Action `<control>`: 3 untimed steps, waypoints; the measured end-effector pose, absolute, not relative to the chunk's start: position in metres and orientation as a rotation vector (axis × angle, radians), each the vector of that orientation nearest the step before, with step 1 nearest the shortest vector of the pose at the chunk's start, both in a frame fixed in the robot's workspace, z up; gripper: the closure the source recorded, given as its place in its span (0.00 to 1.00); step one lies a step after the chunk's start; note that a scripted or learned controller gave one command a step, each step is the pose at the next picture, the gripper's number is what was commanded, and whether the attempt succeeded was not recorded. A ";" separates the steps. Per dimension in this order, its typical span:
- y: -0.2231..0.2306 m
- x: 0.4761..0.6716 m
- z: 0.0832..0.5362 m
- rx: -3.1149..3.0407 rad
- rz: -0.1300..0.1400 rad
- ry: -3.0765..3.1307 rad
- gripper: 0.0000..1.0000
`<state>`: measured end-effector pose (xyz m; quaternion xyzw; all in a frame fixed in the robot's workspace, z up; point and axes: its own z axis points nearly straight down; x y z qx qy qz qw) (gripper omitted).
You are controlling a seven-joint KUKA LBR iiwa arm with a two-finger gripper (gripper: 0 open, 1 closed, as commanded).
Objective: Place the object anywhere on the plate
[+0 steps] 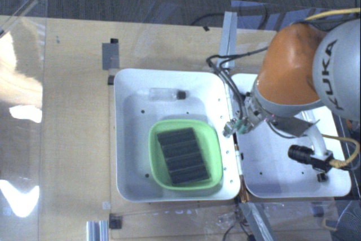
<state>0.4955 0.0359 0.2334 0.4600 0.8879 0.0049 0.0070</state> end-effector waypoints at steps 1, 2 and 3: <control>0.036 0.495 0.233 1.439 0.015 2.777 0.00; 0.037 0.498 0.244 1.430 0.022 2.775 1.00; 0.054 0.488 0.184 1.219 0.004 2.893 1.00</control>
